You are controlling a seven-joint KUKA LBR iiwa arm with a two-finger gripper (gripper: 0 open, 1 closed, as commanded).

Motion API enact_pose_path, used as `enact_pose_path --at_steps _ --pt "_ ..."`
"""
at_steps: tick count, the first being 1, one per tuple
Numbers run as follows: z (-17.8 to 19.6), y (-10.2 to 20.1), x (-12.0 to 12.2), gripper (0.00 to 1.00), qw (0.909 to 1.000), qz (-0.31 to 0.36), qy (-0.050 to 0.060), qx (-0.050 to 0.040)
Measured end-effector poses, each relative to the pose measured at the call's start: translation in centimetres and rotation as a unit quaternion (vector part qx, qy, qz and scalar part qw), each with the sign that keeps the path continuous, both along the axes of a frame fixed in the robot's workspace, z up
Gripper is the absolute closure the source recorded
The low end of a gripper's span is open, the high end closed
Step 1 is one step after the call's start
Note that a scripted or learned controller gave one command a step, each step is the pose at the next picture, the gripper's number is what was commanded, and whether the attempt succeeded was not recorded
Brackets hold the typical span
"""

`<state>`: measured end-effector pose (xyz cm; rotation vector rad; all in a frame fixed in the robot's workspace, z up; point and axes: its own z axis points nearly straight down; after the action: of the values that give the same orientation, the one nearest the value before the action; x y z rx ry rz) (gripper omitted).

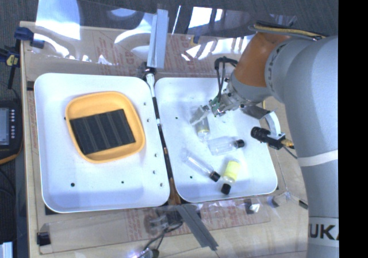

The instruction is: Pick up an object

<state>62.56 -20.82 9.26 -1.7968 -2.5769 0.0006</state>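
One arm (pixel 299 73), right bin (pixel 172 136), small bottles (pixel 230 172)

We see four small objects loose on the floor of the right bin (pixel 261 185). A yellow bottle with a black cap (pixel 229 174) lies on its side near the front edge, cap toward the front. Just left of it lies a clear tube with a dark cap (pixel 201 166), slanted. Above those lies a clear bottle with a black cap (pixel 223 145), cap pointing right. Farther back, near the bin's middle, sits a small clear vial (pixel 200 119), too blurred for detail.
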Motion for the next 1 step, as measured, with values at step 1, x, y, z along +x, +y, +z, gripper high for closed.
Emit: enact_pose_path --at_steps 1 --pt "1.03 0.15 0.10 1.00 1.0000 0.003 0.000 -0.0001"
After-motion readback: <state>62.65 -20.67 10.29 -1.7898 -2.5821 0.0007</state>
